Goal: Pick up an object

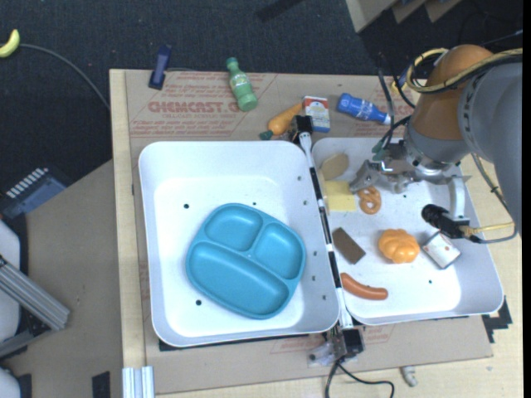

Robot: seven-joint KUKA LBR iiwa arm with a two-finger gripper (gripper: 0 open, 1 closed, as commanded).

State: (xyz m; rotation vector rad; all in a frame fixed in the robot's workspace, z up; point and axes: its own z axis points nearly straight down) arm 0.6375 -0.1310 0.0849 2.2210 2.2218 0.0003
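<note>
You have the grey arm's two-finger gripper [375, 177] low over the upper part of the right white bin [469, 282], right of centre in the frame; whether its claw is apart or together you cannot tell from this angle. Just below it in the picture lies the small brown pretzel [369, 200]; whether the two touch you cannot tell. Left of the pretzel you see the pale yellow cheese square [338, 197], with the tan bread slice [334, 166] above it. Lower in the same bin lie the dark brown chocolate bar [348, 245] and the round orange fruit [398, 247]; near the bottom rim lies the reddish sausage [363, 288]. The left white bin [166, 189] holds the blue divided plastic plate [245, 259]. Along the top of the board, outside both bins, you find the green plastic bottle [242, 85], the orange carrot [286, 120], the small white and red carton [316, 113] and the blue bottle [362, 108] lying on its side.
</note>
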